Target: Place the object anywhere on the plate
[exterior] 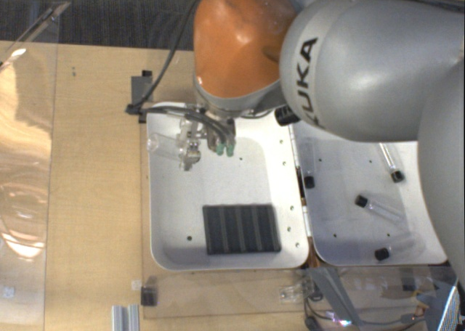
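My claw (211, 141) hangs over the upper part of the left bin (163, 250); can't tell whether it's wide, narrow or gripping. Something clear and glassy (171, 142) sits just left of the claw, too faint to identify. The dark ribbed plate (240, 229) lies lower in the same bin, well apart. The right bin (341, 257) has small clear tubes with black caps (378, 207). My arm (363, 54) hides both bins' top edges.
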Robot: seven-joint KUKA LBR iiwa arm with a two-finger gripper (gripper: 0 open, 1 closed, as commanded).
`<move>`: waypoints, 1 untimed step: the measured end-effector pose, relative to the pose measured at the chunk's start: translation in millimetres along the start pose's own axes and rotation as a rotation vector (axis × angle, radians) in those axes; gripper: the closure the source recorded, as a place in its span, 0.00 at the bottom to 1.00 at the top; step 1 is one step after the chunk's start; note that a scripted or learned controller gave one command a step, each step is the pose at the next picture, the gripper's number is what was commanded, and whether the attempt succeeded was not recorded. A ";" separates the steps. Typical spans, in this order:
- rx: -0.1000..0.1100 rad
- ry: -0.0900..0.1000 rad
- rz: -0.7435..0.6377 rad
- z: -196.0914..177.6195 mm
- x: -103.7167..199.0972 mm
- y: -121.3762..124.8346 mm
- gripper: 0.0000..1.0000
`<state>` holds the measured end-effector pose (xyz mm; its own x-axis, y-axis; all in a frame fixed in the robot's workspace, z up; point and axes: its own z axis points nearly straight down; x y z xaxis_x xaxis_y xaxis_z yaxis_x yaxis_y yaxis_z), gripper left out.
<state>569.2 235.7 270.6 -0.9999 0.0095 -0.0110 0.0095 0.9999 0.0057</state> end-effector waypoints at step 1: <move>0.002 0.007 -0.018 117.5 -41.1 -0.7 1.00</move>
<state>611.6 235.3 153.6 -1.0000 -0.0086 -0.0042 -0.0087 1.0000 0.0033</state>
